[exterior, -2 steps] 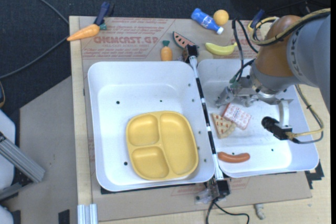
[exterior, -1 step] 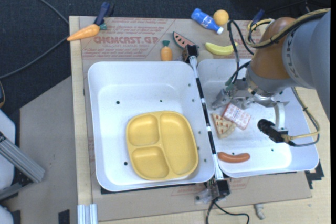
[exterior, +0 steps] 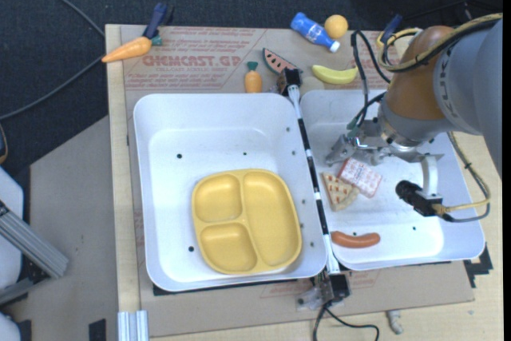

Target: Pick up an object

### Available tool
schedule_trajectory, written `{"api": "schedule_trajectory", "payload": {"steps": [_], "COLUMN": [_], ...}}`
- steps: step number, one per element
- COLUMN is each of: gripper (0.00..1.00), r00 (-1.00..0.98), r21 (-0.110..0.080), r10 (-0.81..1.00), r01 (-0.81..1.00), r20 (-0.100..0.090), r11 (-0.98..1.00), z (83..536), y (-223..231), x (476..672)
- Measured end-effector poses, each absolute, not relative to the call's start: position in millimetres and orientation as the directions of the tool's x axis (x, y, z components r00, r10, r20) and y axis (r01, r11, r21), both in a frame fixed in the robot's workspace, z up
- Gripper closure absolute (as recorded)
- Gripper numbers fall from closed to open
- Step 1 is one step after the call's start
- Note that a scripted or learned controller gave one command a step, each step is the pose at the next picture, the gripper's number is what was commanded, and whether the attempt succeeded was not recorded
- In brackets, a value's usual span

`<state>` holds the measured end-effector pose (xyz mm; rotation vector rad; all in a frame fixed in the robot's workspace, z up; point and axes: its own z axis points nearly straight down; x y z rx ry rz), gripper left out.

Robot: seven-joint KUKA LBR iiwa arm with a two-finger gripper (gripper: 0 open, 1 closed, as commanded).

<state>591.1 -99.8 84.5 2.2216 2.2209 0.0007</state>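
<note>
My gripper (exterior: 357,153) hangs low over the right bin (exterior: 399,247), its metal fingers just above a red-and-white packet (exterior: 361,176). A pizza-slice toy (exterior: 336,191) lies against the packet's left side. A sausage toy (exterior: 356,239) rests near the bin's front edge. Nothing shows between the fingers, and the wrist hides their spacing.
The left bin (exterior: 160,132) holds a yellow divided plate (exterior: 245,220). Behind the bins on the bench lie a carrot (exterior: 126,51), a small carrot piece (exterior: 253,81), a watermelon slice (exterior: 276,60), a banana (exterior: 334,74), a blue bottle (exterior: 314,31) and an orange ball (exterior: 337,25).
</note>
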Motion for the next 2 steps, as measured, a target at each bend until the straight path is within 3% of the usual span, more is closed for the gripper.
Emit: {"api": "schedule_trajectory", "payload": {"steps": [2], "gripper": [0.0], "r00": [0.001], "r21": [-0.002], "r10": [1.0], "r01": [1.0], "r20": [0.001], "r11": [-0.001], "z": [84.3], "y": [-104.3], "x": [545.9]}}
